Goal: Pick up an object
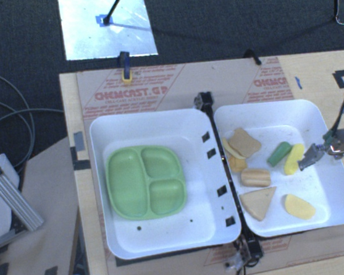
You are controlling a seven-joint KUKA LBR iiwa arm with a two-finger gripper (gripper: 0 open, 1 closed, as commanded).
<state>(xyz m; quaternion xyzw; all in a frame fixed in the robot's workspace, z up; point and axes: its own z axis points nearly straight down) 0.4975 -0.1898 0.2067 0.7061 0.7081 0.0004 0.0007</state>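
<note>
The right bin [326,122] holds several toy foods. A tan bread slice [245,141] lies at its left, with a small orange block [237,163] and a brown bun [255,177] below it. A tan wedge [259,203] and a yellow piece [299,206] sit near the front. A green piece [279,153] and a yellow piece [294,158] lie side by side in the middle. My gripper [312,156] reaches in from the right, its tip just right of that yellow piece and low over the bin floor. Nothing shows held in it.
The left bin [115,129] carries a green divided plate [146,182]. A black divider with clips [221,171] runs between the bins. Both bins rest on a cardboard sheet [172,84]. A metal frame [4,191] stands at the far left.
</note>
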